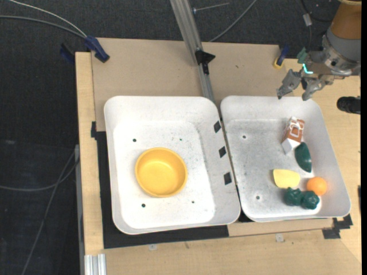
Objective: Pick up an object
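Hand (298, 88) open above right bin's far edge, carton (293, 132) below it

No text, label, brand, number or sign can be read anywhere. The small carton (293, 133) near the far right corner of the right bin (258, 171) carries orange-and-white printing, but it is too small and blurred to make out any letters. The yellow bowl (161, 172) in the left bin (123, 153) is plain, and the bare tabletop (149, 67) shows no markings that can be read.
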Controlling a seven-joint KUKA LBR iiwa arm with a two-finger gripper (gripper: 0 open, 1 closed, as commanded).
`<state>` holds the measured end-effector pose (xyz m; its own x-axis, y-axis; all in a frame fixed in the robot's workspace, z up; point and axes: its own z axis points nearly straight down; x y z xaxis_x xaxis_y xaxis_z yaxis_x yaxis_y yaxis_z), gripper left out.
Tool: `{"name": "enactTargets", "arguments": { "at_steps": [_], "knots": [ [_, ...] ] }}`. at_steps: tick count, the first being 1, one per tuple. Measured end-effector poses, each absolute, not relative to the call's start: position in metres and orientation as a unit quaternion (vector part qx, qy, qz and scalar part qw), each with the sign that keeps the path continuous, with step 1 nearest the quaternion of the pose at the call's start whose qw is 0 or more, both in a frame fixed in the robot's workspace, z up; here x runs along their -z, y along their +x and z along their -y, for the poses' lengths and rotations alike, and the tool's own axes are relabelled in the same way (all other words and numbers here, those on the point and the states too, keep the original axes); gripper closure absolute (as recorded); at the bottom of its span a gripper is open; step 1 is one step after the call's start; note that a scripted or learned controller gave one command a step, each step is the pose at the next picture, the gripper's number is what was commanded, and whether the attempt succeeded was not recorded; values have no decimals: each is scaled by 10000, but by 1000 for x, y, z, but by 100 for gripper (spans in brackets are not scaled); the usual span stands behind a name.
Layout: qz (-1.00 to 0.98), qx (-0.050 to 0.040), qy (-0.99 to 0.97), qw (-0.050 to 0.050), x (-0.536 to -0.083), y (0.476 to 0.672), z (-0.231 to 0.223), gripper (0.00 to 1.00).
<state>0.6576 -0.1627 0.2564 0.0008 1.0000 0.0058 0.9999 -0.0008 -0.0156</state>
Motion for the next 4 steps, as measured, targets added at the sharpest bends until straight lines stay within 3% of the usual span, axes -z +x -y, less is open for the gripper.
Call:
{"name": "enactTargets", "arguments": {
  "at_steps": [1,4],
  "knots": [
    [7071,-8,-7071,40,-262,659,163,0],
    [7078,-35,-7064,67,-101,665,155,0]
  ]
}}
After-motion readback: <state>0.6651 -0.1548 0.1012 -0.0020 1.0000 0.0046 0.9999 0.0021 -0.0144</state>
